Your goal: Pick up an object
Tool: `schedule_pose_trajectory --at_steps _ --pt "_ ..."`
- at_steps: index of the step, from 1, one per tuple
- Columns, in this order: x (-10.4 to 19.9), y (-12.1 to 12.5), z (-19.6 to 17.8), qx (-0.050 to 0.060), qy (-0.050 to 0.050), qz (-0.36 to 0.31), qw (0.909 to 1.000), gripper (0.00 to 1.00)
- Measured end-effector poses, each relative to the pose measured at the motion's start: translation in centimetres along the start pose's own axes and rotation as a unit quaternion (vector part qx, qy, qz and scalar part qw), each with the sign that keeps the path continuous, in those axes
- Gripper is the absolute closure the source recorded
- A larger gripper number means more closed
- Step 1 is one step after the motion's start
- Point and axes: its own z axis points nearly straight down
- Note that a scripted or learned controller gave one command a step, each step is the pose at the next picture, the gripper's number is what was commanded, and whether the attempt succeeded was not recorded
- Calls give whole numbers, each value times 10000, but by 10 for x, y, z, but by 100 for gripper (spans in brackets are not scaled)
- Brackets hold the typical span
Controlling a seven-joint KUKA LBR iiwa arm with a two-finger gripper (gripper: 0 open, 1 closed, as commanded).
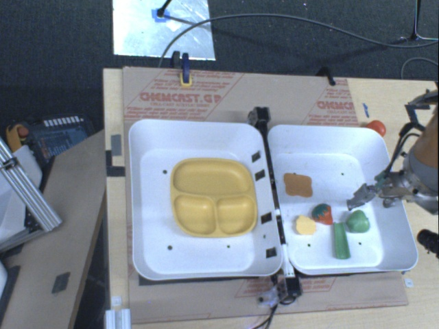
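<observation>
Nothing lifted yet: yellow divided plate mid left bin; in the right bin, brown slab, yellow piece, red-green piece, green stick, green lump all lying on the floor. Gripper low near that bin's right edge, just above the green lump, fingers' spread impossible to tell. Still to do: close on one item and raise it.

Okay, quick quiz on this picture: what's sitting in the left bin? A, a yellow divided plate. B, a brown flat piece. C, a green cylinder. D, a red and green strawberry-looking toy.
A: the yellow divided plate lies alone in the left bin, while the green cylinder, the brown piece and the red and green toy all lie in the right bin.
</observation>
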Motion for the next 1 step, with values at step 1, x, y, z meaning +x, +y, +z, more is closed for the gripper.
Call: schedule_pose_trajectory --at_steps 1 --pt "7 3 60 -1 -1 0 10000 0"
